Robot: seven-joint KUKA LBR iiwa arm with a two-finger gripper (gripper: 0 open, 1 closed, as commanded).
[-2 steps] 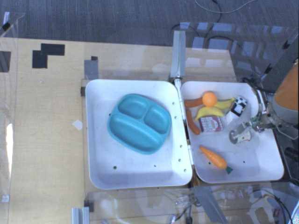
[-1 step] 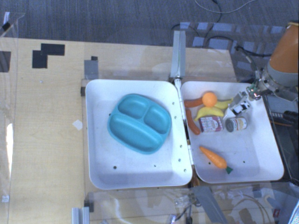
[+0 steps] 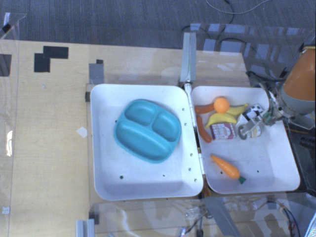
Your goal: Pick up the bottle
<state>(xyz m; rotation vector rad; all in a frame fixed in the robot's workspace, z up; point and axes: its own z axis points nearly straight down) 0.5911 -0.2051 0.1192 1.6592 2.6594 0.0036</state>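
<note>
The bottle cannot be told for certain: the nearest candidate is a small black-and-white patterned object [image 3: 254, 112] at the upper right of the right bin [image 3: 276, 177], touching the gripper [image 3: 248, 130]. The gripper reaches in from the right, low over that bin, and its fingertips are too small and blurred to tell whether they are spread, closed, or gripping anything. Just left of it lies a small pink-labelled carton [image 3: 223, 131], with a yellow banana [image 3: 228, 115] above it and an orange ball [image 3: 221, 104] resting against the banana. Two sausages [image 3: 203, 132] lie by the bin's left wall. A toy carrot [image 3: 227, 167] sits lower down. The left bin [image 3: 103, 177] holds a blue divided plate [image 3: 147, 130].
</note>
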